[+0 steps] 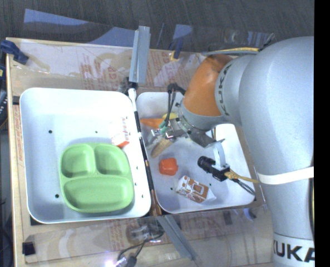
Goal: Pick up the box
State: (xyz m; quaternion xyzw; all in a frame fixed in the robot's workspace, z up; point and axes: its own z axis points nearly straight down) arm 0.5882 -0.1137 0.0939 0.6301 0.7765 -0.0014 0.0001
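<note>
A small white box with a red-orange end (120, 136) lies in the left bin (37, 149), close to the wall shared with the right bin. A brown-and-white patterned packet (192, 189) lies flat near the front of the right bin (237, 143). My gripper (163, 132) hangs low over the back left part of the right bin, just right of the dividing wall, below the orange band (203, 93). It is a short way right of the white box and well behind the packet. Nothing is visibly held.
A green divided plate (96, 177) fills the front of the left bin. In the right bin are a red-orange round piece (167, 166), an orange item (151, 123) and a tan stick-like item (157, 146) beside the gripper. The grey arm covers the right side.
</note>
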